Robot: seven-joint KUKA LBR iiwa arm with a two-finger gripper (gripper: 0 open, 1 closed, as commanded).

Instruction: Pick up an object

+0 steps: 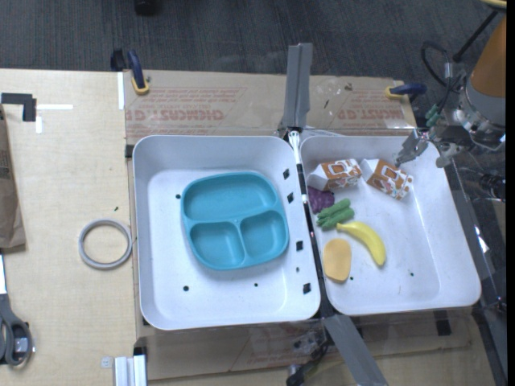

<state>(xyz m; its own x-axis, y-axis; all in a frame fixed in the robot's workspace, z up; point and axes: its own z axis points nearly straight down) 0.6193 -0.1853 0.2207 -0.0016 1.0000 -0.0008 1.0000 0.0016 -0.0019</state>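
Observation:
The right bin (pixel 451 240) holds several items. Two orange and white cartons (pixel 342 173) (pixel 390 179) lie near its back, with a purple piece (pixel 319 199) and a green bean pod (pixel 334 214) at its left wall. A yellow banana (pixel 364 240) and an orange slice (pixel 338 260) lie further forward. My gripper (pixel 426 154) hangs over the bin's back right corner, just right of the second carton. It is open, and nothing is between its fingers.
The left bin (pixel 153 215) holds a blue divided plate (pixel 235 219). On the bench to the left lie a tape ring (pixel 105 243), scissors (pixel 12 340) and a brown bag (pixel 8 191). Clamps (pixel 137 75) (pixel 402 91) sit along the back edge.

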